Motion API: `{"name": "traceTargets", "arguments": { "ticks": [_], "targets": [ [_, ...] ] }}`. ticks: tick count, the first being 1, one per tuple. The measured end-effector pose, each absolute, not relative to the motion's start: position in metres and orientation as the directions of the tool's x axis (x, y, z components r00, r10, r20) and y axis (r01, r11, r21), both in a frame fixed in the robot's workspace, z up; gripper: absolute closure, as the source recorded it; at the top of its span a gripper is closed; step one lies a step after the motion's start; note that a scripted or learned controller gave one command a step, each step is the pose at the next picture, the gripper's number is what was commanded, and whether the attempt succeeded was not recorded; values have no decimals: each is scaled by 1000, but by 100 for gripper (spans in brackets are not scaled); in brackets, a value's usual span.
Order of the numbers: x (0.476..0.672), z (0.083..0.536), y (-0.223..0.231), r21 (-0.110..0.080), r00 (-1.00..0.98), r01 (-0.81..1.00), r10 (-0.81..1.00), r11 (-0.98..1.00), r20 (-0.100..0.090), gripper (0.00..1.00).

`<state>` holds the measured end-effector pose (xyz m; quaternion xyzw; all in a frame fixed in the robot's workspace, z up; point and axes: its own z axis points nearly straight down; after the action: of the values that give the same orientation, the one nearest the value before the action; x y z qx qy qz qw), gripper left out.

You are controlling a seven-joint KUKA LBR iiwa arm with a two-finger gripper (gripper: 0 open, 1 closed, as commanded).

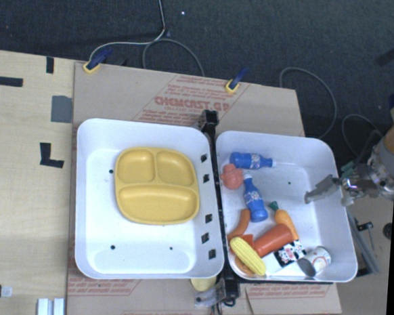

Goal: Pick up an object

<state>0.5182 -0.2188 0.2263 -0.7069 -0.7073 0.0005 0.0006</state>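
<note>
Corn cob (249,255) near carrot (273,238); gripper (325,189) above right bin (341,219)

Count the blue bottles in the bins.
2, both in the right bin: one blue bottle lying near its far wall, another just below it, mid-bin. Clutter could hide more.

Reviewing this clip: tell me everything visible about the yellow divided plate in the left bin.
The yellow plate looks like matte moulded plastic, a rounded rectangle with three wells: two small ones along its far side, one long one along the near side. It lies flat and right way up on the floor of the left bin, in the far half, a little toward the divider. Nothing lies in it, and nothing but the bin floor touches it.
</note>
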Motion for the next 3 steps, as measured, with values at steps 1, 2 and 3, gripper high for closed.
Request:
{"name": "traceTargets", "arguments": {
  "ticks": [1, 2, 3],
  "targets": [
    [519, 128, -199, -11, -2, 1000, 1000, 2, 4, 0],
    [490, 85, -161, 7, 0, 1000, 1000, 0, -6, 0],
    [492, 98, -163, 11, 2, 1000, 1000, -2, -8, 100]
  ]
}}
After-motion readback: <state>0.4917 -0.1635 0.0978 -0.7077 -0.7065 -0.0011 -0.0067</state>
